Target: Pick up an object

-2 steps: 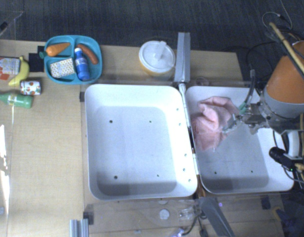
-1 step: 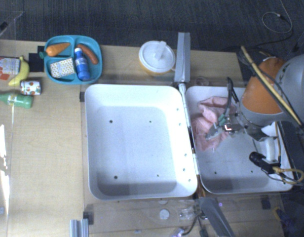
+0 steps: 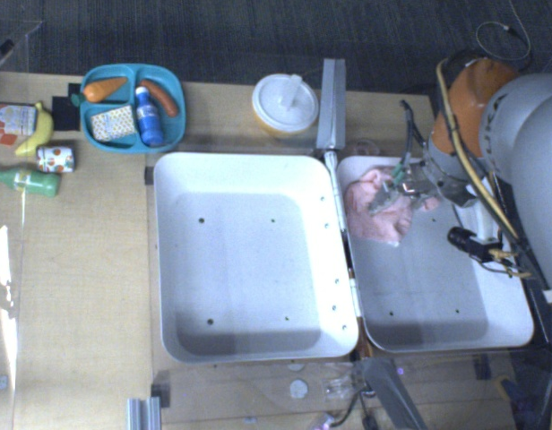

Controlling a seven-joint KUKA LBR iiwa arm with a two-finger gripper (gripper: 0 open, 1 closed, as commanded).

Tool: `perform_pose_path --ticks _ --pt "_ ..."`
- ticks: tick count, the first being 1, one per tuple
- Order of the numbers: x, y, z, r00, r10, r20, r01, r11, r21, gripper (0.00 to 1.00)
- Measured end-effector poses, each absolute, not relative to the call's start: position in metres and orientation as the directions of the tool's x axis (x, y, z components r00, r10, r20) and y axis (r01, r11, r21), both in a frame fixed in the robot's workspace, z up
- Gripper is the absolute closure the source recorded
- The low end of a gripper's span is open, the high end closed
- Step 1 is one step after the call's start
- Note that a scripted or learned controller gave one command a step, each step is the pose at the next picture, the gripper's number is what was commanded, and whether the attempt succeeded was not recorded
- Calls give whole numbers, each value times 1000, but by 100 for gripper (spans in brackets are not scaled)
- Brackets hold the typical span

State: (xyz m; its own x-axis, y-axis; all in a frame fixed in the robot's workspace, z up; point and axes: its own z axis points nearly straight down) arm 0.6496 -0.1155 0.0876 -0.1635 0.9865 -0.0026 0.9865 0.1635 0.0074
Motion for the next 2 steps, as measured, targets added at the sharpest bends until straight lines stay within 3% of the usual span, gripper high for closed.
perform_pose_path --ticks 1,2 --pt "620 -122 88 -144 990 -2 989 144 9 0" --pt "618 -97 89 -290 957 -5 957 290 10 0"
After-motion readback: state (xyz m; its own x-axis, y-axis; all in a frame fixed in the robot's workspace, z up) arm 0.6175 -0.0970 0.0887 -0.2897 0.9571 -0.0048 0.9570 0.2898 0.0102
